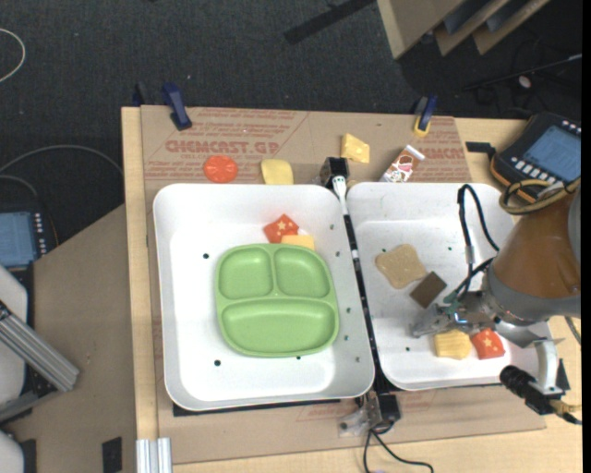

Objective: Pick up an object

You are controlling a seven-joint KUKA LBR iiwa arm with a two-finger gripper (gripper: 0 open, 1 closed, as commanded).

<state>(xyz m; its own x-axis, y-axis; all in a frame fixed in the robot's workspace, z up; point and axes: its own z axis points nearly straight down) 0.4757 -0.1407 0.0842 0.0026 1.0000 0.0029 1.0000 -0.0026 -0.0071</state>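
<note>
Though the arm (540,263) covers much of the right bin (406,369), the tool (441,319) state is unclear

Dark grey carpet floor (138,46) surrounds bench (148,277) on far and left sides. Bench top: brown cardboard sheet (305,134) printed with red lettering, held at bench's far edge by two blue clamps (175,104). Thin white cable (11,51) loops on carpet beyond bench's far-left corner. Aluminium rail (37,356) angles in left of bench; blue-lit screen (17,238) just above it. Tan wooden boards (462,28) lean beyond bench's far-right corner. Even overhead light, soft shadows.
</note>
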